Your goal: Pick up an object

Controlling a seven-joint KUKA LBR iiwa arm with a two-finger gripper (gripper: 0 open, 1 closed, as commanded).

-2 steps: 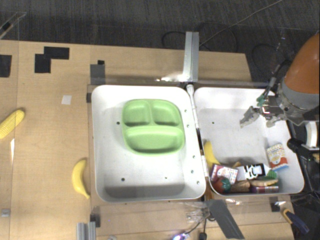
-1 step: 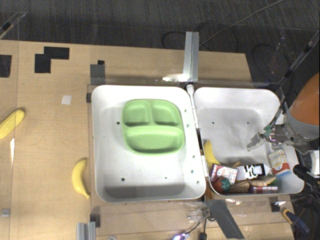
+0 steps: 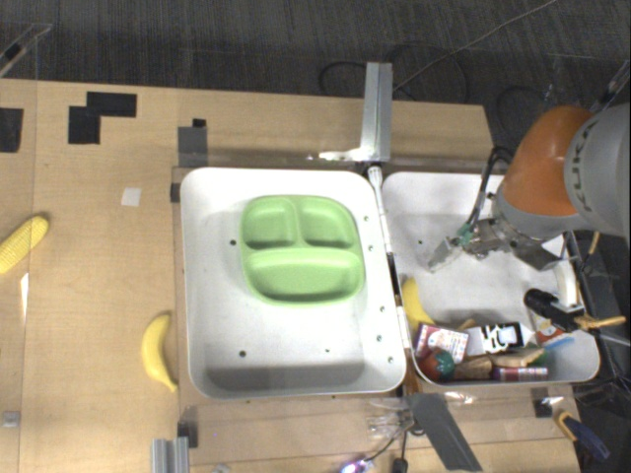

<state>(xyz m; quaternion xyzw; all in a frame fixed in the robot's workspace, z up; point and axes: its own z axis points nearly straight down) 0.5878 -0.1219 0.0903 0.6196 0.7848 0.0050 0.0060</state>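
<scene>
Currently the tool (image 3: pixel 446 252), nothing visibly gripped and its spread unclear, hangs over the right bin (image 3: pixel 434 200), whose near edge holds a banana (image 3: pixel 415 304), likely soft, light, best taken across its middle.

Green divided plate (image 3: pixel 300 247), white bins (image 3: pixel 207 294), yellow banana (image 3: pixel 158 351), grey-orange arm (image 3: pixel 582 170)

The counter (image 3: pixel 89 294) is showing as matt, pale wood-grain board. Both white bins (image 3: pixel 202 294) are looking like smooth plastic with a soft sheen. Inside the left bin, the green divided tray (image 3: pixel 301 247) is reading as smooth, satiny plastic. Just above the bins, an upright bracket (image 3: pixel 378 106) is gleaming like brushed metal (aluminium, seemingly).
</scene>
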